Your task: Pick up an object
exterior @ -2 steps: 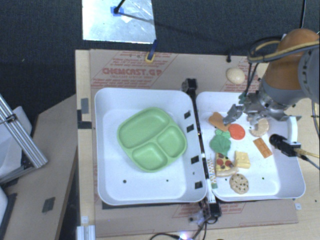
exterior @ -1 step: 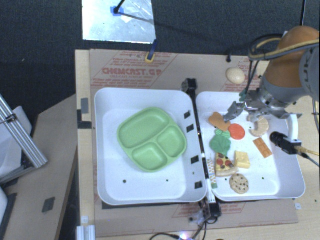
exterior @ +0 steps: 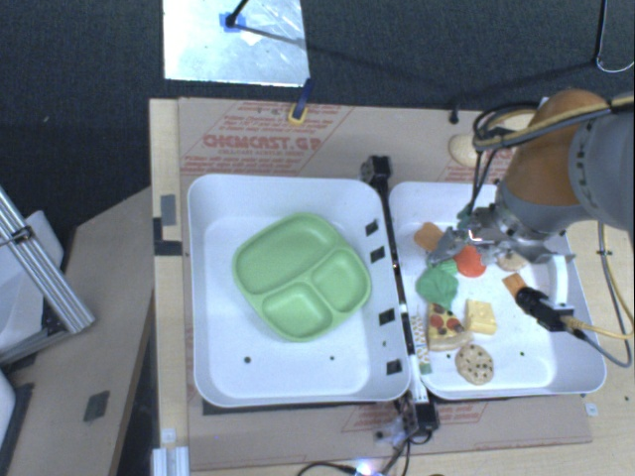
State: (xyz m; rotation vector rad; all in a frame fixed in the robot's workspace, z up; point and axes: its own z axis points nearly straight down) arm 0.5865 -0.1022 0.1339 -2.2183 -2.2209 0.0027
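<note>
My gripper (exterior: 458, 249) hangs low over the middle of the right bin (exterior: 556, 365), reaching in from the right under the orange-banded wrist. Just below its fingers lie a red-orange piece (exterior: 472, 263) and a green leafy toy (exterior: 438, 286). An orange-brown piece (exterior: 428, 236) sits to its left. Nearer the front lie a pizza slice (exterior: 445, 327), a yellow cheese block (exterior: 481, 316) and a chocolate-chip cookie (exterior: 476, 364). The view does not let me see whether anything sits between the fingers.
The left bin (exterior: 213, 266) holds a green sectioned plate (exterior: 301, 276). A black divider with clips (exterior: 389, 266) runs between the bins. A black cable connector (exterior: 541, 308) and a small orange piece (exterior: 513, 284) lie at the right bin's right side.
</note>
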